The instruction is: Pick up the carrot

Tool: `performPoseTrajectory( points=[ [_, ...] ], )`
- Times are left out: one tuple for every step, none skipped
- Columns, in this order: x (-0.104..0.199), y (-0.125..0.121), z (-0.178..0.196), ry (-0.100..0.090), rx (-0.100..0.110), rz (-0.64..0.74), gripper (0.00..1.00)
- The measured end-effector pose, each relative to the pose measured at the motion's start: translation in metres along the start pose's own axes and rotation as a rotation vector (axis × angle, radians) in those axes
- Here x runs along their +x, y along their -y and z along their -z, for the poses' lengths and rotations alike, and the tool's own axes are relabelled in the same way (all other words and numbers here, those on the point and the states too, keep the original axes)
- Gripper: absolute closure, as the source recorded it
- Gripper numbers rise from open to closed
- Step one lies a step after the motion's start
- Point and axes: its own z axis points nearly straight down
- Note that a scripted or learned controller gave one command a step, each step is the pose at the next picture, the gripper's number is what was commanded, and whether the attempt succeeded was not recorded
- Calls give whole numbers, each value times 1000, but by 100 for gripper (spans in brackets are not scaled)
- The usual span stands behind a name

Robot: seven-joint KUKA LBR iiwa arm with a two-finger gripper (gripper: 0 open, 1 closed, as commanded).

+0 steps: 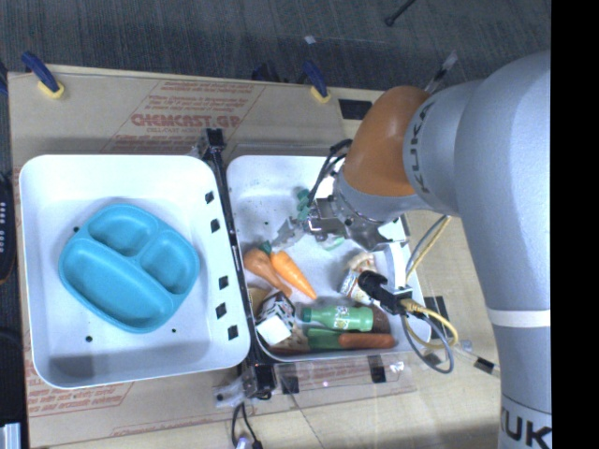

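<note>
An orange carrot (292, 271) with a green stem end lies in the right bin (253, 181), near its left wall, pointing down and to the right. A second, paler orange piece (258, 266) lies against it on the left. My gripper (314, 218) hangs over the middle of the right bin, just above and to the right of the carrot's stem end. Nothing shows between its fingers.
The left bin (37, 251) holds a blue divided plate (129, 265). At the right bin's front lie a green bottle (339, 319), a brownish-red stick (360, 341) and a small white block (273, 330). The arm's cables (426, 330) loop over the bin's right front corner.
</note>
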Motion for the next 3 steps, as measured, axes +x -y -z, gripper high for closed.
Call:
performPoseTrajectory(
  points=[
    [7, 45, -36, 12, -38, -49, 0],
    [8, 46, -28, 11, -30, -32, 100],
    [41, -12, 61, 0, -24, -106, 100]
  ],
)
